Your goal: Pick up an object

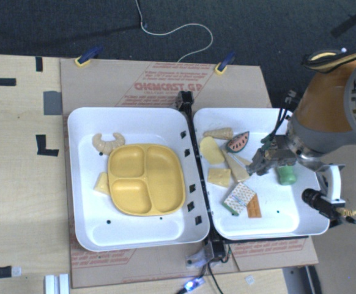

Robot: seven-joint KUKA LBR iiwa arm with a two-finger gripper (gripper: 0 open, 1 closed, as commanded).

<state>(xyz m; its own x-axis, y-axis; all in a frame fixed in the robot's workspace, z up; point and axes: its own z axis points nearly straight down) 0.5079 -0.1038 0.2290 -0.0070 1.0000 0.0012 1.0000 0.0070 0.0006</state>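
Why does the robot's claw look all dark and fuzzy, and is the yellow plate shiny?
In the camera view the claw is dark and somewhat soft, so its fine parts are hard to make out; the yellow plate is lit evenly, with only a faint sheen and no strong glare; the white bins are bright, with soft shadows along their walls.

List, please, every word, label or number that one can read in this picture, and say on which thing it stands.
"CHEMCAST GP": red print, seen upside down, on the cardboard sheet under the bins; my best reading.
Smaller red lines beside it: too blurred to read.
Red print on the cardboard's front edge: too blurred to read.
Patterned packet in the right bin: no readable text.
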